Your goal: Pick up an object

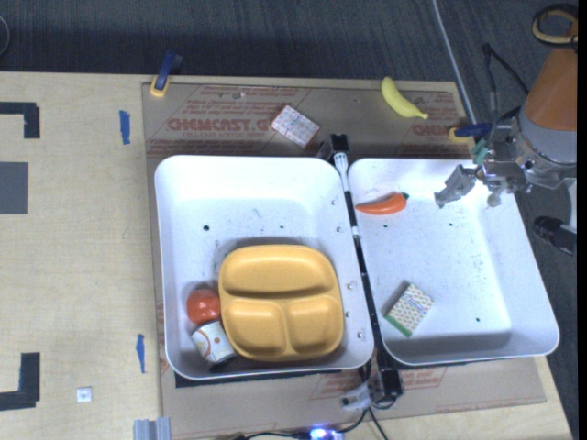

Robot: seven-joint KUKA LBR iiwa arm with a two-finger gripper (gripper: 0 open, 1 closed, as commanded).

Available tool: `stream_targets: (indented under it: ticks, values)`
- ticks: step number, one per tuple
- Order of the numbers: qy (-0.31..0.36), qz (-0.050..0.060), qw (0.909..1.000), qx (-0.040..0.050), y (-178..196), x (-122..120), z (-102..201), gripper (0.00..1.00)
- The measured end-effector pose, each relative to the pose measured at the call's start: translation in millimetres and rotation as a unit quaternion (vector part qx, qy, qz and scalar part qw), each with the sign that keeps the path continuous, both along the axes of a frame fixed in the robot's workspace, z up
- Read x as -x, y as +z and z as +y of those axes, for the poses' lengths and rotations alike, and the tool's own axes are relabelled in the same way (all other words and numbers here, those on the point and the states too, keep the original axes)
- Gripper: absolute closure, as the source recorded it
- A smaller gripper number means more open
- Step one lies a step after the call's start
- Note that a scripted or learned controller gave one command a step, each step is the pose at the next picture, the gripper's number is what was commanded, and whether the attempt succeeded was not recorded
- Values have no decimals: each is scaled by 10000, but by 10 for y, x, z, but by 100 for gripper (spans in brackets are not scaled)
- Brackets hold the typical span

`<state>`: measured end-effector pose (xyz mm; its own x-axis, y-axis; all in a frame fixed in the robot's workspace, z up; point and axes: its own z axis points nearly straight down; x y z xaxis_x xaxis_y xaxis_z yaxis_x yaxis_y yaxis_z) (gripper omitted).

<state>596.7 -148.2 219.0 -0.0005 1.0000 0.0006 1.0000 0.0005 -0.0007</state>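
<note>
Overhead, fingers [472, 187] (spread, gripping nothing) hover at the right bin's [514, 337] far edge.

A yellow plastic banana [402, 98] and a small patterned square packet [294, 125] lay on the brown cardboard sheet [229, 122] behind the bins, well apart.

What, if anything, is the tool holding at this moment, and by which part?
Nothing is held. The tool hangs over the far right of the right bin, with nothing between its fingers; the carrot lies apart from it on the bin floor.
</note>
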Motion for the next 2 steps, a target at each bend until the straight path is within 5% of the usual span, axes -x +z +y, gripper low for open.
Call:
stream_targets:
  ticks: [1, 2]
  values:
    - [0, -21, 10000, 7, -1330, 81, 129, 0]
    - [-6, -12, 10000, 4, -1332, 776, 213, 0]
